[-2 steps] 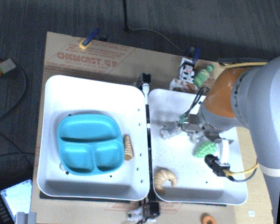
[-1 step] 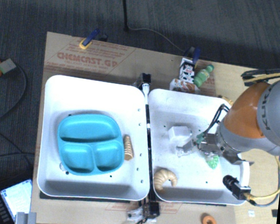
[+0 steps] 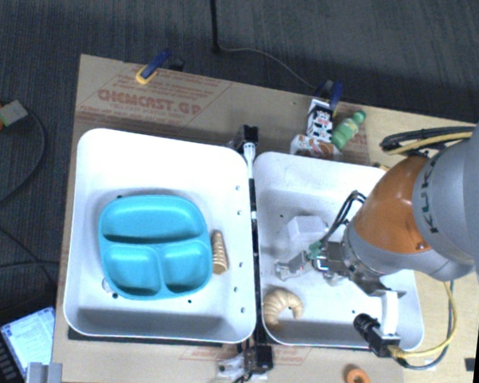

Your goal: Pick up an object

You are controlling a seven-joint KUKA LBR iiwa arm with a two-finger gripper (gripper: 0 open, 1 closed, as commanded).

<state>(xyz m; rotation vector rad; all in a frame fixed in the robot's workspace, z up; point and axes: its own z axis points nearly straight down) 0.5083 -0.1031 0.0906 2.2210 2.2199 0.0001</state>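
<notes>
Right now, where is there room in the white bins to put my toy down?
Left bin: bare floor along the far edge, above the blue divided tray. Right bin: bare floor at its far left, above the clear plastic piece. It is crowded near the croissant, where the gripper reaches in.

Glossy turquoise plastic tray [image 3: 153, 247] in smooth white plastic bin [image 3: 90, 211]; matt brown cardboard-like bench [image 3: 146, 101].

1. Dark grey carpet floor [image 3: 89, 3] all around.
2. Brown board [image 3: 172, 104] with faded red lettering as bench top.
3. Black cable [image 3: 220, 28] trailing across the carpet.
4. Even, flat light.
</notes>
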